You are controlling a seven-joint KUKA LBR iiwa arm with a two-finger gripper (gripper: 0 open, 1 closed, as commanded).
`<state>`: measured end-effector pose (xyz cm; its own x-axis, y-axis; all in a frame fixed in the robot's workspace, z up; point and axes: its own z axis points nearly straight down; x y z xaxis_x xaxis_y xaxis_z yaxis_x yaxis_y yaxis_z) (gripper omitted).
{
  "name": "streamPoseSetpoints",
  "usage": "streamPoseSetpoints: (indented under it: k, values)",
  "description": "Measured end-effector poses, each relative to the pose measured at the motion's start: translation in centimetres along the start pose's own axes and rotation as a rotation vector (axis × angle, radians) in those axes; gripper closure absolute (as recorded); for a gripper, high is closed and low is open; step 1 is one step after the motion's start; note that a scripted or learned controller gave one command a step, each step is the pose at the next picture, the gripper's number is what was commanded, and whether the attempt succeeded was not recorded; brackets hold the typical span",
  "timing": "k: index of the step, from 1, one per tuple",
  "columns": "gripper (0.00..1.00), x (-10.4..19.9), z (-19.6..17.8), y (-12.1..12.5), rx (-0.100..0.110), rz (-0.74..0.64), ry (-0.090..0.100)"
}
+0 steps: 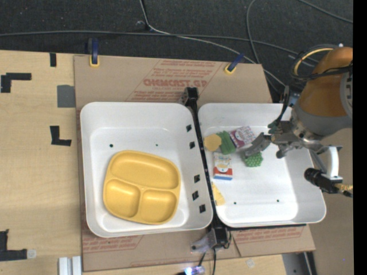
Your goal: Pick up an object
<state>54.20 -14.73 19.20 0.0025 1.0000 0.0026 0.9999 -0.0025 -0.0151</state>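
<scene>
The right bin [287, 211] holds a small cluster of items at its left side. A round yellow piece [213, 142] lies beside a dark green item [226, 142], with a pink-and-white packet [245, 134] just behind. A knobbly green item [253, 160] sits in front of them, and a small red, white and blue carton [223, 169] lies nearer the front. My gripper [251, 149] reaches in from the right, low over the cluster, between the packet and the knobbly green item. Nothing is visibly held in it.
The left bin [92, 119] holds a yellow divided plate [141, 187]. A thin yellow piece [218, 195] lies against the right bin's left wall. The grey arm with its orange band [327, 90] overhangs the right bin's right rim. Cables run across the dark back area.
</scene>
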Motion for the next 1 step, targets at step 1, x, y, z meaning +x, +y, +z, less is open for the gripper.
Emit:
streamPoseSetpoints:
  k: [1]
  values:
    - [0.0, 0.04, -0.74, 0.31, -0.013, -0.004, -0.002]
